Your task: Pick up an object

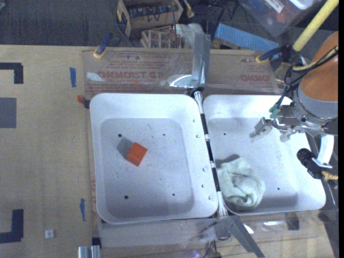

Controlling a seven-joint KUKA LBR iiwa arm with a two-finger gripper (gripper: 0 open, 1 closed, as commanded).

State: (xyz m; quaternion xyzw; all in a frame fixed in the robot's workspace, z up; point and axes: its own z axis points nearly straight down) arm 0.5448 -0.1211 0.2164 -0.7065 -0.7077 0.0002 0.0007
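An orange block (136,154) sits in the left bin (107,112), a grey piece touching it. A crumpled white cloth (241,181) lies in the right bin (226,109). Above that bin hangs the gripper (271,131), fingers spread, holding nothing.

One white bin (242,109) lies beneath the fingers (259,130), and its twin (107,112) lies beyond their tips. A cardboard sheet (134,71) lies off to their side, with perhaps a wooden crate (158,36) past it.
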